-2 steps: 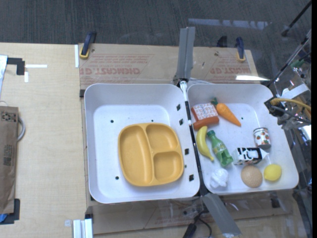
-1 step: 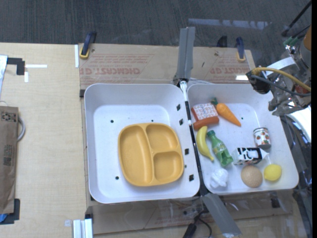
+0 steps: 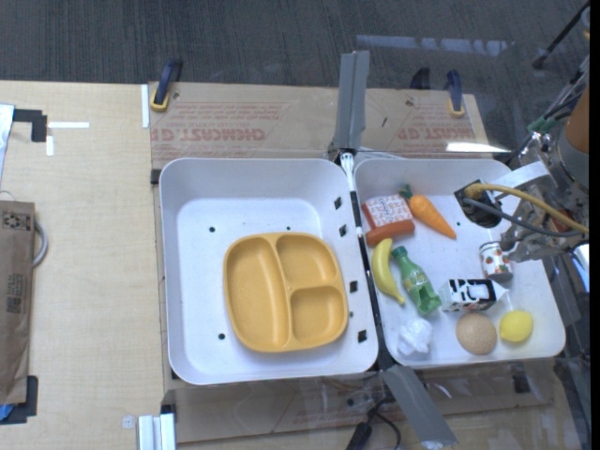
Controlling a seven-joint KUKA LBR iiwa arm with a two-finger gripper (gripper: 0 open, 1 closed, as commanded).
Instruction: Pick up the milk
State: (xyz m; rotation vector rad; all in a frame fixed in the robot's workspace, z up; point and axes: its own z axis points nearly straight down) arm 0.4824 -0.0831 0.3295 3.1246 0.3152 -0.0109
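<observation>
The milk (image 3: 468, 293) is a small white carton with black patches. It lies on its side in the right bin (image 3: 553, 293), near the bin's front right. My gripper (image 3: 495, 260) hangs just above and to the right of the carton, close to its upper right corner. Nothing visible is held in it. The grey arm with its yellow cables reaches in from the right edge.
Around the milk lie a green bottle (image 3: 415, 280), a banana (image 3: 385, 270), a brown ball (image 3: 476, 334), a lemon (image 3: 516, 326) and a crumpled white object (image 3: 413, 337). A carrot (image 3: 431, 214) and a red box (image 3: 388, 214) sit further back. The left bin (image 3: 187, 251) holds a yellow divided plate (image 3: 286, 291).
</observation>
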